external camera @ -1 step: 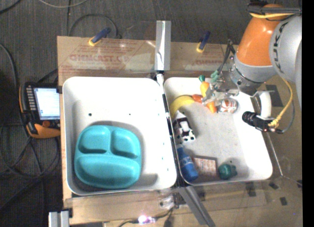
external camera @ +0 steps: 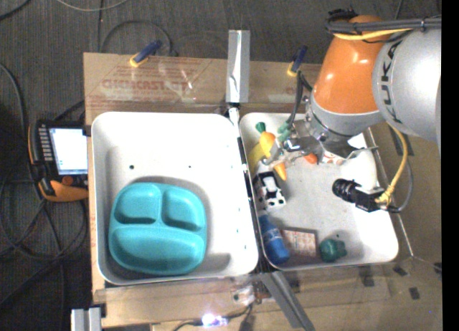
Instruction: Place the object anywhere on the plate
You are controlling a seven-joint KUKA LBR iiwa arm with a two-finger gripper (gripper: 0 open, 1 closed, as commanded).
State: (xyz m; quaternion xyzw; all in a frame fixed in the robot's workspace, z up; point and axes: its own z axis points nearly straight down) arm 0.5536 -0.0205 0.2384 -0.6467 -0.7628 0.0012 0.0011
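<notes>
Teal divided plate sits in left bin, lower left part. Arm hangs over right bin, gripper down near its upper left corner, right by yellow and orange bits. Jaw state: honestly can't tell, wrist blocks it. Blue bottle, small card, dark green thing along front of right bin.
</notes>
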